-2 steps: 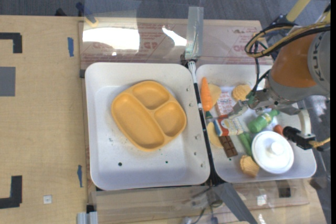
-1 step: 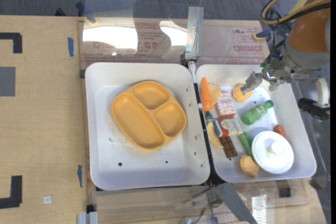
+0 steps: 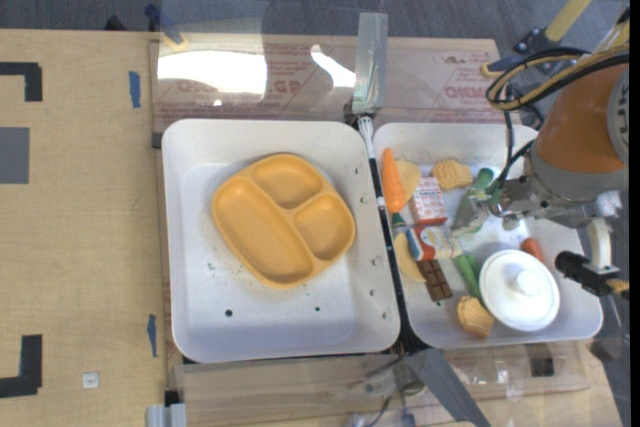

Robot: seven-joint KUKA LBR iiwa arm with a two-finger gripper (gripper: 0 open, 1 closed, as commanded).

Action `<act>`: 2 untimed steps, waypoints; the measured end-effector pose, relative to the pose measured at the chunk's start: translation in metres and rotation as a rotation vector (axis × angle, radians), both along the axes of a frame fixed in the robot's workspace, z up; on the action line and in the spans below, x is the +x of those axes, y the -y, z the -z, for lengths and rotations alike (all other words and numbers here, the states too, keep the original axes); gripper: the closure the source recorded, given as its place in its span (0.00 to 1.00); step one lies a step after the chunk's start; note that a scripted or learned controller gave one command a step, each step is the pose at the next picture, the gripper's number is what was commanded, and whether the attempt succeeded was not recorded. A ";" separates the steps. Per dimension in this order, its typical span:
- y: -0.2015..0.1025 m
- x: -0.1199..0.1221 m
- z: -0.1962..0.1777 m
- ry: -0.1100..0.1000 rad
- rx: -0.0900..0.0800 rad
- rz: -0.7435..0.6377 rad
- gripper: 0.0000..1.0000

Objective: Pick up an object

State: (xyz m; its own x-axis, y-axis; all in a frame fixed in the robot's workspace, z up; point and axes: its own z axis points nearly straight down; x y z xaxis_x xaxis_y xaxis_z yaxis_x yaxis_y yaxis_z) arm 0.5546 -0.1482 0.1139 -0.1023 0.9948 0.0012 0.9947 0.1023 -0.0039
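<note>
The right bin point(image 3: 585, 315) holds several toy foods. An orange carrot point(image 3: 392, 183) lies along its left wall, with a red and white carton point(image 3: 430, 202) beside it and a yellow piece point(image 3: 452, 174) behind. Nearer the front are a brown chocolate bar point(image 3: 434, 279), a green piece point(image 3: 468, 272), a tan bread piece point(image 3: 475, 317) and a white round bowl point(image 3: 520, 289). My gripper point(image 3: 472, 213) is low in the middle of this bin, just right of the carton and above the green piece. I see nothing clearly held in it.
The left bin point(image 3: 190, 245) holds a yellow divided plate point(image 3: 284, 218). A divider wall point(image 3: 380, 215) separates the two bins. Clear plastic sheeting point(image 3: 300, 75) stands behind them. Cables point(image 3: 520, 80) loop near the arm at the right.
</note>
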 end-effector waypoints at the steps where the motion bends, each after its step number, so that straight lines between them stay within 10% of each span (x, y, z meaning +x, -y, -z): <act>1: 0.006 0.019 0.023 0.018 -0.004 0.016 0.00; 2: 0.005 0.018 0.014 0.017 -0.004 0.017 1.00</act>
